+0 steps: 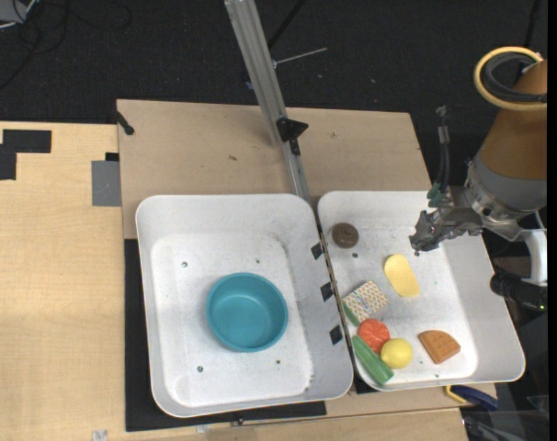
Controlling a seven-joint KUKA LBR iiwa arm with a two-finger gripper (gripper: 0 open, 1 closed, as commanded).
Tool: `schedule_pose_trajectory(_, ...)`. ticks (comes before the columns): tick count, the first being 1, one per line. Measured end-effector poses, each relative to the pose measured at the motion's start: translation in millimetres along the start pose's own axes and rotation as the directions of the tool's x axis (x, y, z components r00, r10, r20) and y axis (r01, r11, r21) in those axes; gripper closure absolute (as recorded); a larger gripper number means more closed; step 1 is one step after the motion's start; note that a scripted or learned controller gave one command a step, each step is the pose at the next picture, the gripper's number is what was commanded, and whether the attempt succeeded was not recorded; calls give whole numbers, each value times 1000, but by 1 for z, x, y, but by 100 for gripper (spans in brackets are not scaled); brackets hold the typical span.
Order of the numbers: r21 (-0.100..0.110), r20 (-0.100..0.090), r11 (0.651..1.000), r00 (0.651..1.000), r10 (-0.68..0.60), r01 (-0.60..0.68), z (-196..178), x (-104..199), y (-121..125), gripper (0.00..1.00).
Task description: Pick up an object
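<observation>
Frankly, the gripper (426,237) is a dark blur above the right bin (499,361); its state is unreadable.

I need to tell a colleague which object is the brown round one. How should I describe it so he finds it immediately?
Look at the right bin of the two white ones. In its far left corner, beside the divider, lies the brown disc, alone. It is dark, round and flat, while the other items, such as the yellow piece and orange wedge, are brightly coloured and nearer the front.
</observation>
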State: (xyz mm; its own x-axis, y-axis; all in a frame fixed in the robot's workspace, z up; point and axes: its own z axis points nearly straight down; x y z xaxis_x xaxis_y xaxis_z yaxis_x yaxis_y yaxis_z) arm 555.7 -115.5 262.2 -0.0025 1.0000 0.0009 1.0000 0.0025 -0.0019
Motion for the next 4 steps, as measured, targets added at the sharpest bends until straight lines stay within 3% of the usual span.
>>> schedule_pose_trajectory(1, -1, 0, 1000, 1000, -1, 1, 9, 55, -2, 100)
schedule_pose_trajectory(4, 0, 0, 1000, 1000, -1, 1, 44, 195, -42, 100)
